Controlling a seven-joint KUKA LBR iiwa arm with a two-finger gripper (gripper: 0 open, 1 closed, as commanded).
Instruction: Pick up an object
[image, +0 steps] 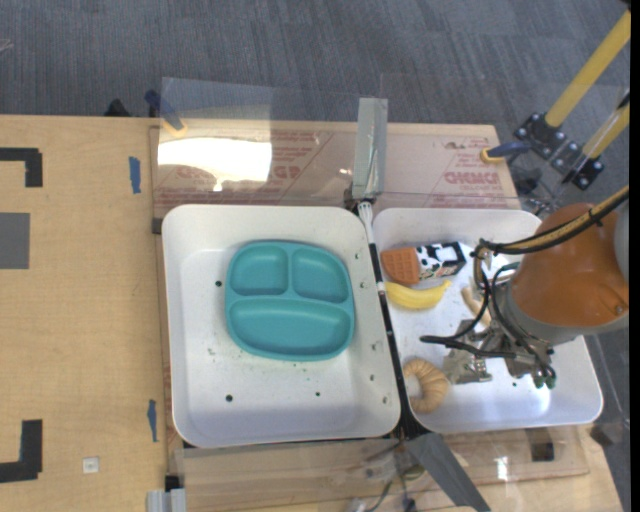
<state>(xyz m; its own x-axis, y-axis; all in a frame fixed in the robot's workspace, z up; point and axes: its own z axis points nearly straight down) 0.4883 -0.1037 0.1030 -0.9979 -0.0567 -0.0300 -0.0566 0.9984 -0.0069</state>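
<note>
Crowding is your risk: your hand (478, 352), its grip state impossible to tell, hangs low in the right bin (570, 405) between banana (415, 294) and bagel (427, 383), so either may get nudged aside.

We see two white bins (190, 300) on a pale tan wooden bench (70, 300). In the left one lies a teal divided plate (290, 300). In the right one we find a yellow banana (416, 294), an orange waffle-patterned piece (401, 264), a black-and-white patched object (440, 259) and a light brown ring-shaped thing (424, 383). The arm (570, 280) shows an orange band above grey. Small blue tape strips (134, 173) mark the bench.
</note>
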